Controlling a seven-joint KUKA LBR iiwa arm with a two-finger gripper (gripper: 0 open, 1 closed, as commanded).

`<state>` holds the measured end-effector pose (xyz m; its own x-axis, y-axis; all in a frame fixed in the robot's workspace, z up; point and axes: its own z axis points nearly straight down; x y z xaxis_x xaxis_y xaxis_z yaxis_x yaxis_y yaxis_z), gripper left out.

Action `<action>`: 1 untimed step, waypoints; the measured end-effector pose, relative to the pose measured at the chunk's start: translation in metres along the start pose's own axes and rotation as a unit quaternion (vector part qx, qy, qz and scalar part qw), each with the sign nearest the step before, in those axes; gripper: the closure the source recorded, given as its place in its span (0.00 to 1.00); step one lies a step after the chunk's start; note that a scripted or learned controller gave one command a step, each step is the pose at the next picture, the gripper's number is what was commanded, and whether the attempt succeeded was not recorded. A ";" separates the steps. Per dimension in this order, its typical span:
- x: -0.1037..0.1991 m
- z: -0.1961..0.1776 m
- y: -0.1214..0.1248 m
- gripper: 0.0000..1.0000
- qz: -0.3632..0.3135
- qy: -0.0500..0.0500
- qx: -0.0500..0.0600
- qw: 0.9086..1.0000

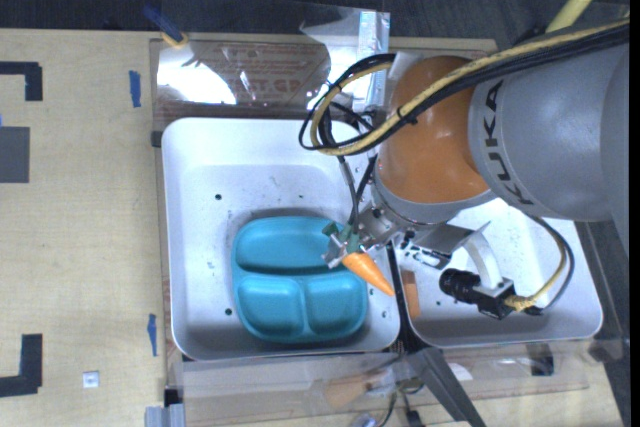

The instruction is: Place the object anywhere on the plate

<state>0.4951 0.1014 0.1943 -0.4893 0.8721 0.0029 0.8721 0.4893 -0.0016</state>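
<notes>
- Arm [520, 125] comes in from the right, grey body with an orange band [430, 130], hanging over the seam between the two white bins.
- Gripper [350, 240] sits low at the right edge of the plate, mostly hidden under the wrist; can't tell its state.
- Carrot [366, 272]: orange, green top end right at the gripper, body pointing down-right. It lies along the plate's right rim, next to the wall between the bins. Whether it's held or just resting there, can't tell.
- Plate [295, 280]: blue, divided into compartments, in the left bin [200, 215], toward its lower middle.
- Right bin [560, 315] is largely covered by the arm; black cable fitting [470, 290] over it.
</notes>
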 end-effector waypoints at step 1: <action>-0.002 -0.010 0.000 1.00 0.002 -0.001 -0.001 1.000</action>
<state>0.4966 0.0995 0.2043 -0.4852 0.8744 0.0008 0.8744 0.4852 0.0009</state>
